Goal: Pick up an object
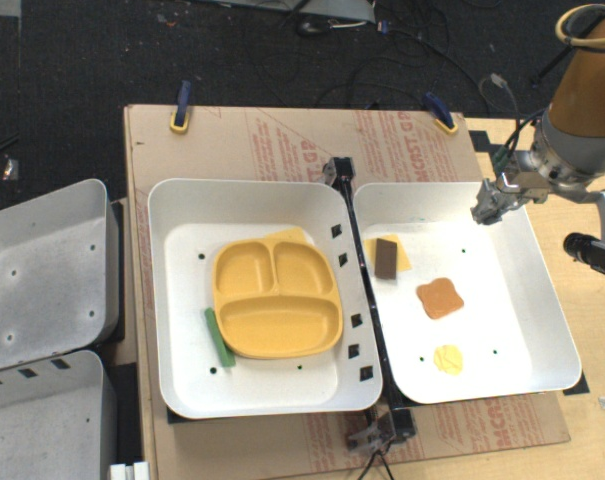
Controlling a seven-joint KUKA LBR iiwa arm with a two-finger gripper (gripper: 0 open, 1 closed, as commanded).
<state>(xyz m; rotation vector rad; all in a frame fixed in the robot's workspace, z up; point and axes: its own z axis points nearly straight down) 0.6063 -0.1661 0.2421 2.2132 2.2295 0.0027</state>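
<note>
The right bin (pixel 512 258) holds a brown block (pixel 385 257) lying on a yellow cheese-like slice (pixel 401 258) near its left wall, an orange toast-shaped piece (pixel 440 298) in the middle, and a small yellow piece (pixel 448 359) toward the front. In the left bin (pixel 177 268) sits a yellow divided plate (pixel 278 299) with a green stick (pixel 219 338) along its left edge. My gripper (pixel 489 208) hangs over the right bin's far right corner, well away from the toast piece. Its tip is small and dark.
The arm's orange band and grey wrist (pixel 582 118) reach in from the upper right. A black divider (pixel 357 268) with clamps runs between the bins. Grey metal trays (pixel 42 288) lie at the left. Blue and yellow clamps (pixel 182 108) hold the cardboard base.
</note>
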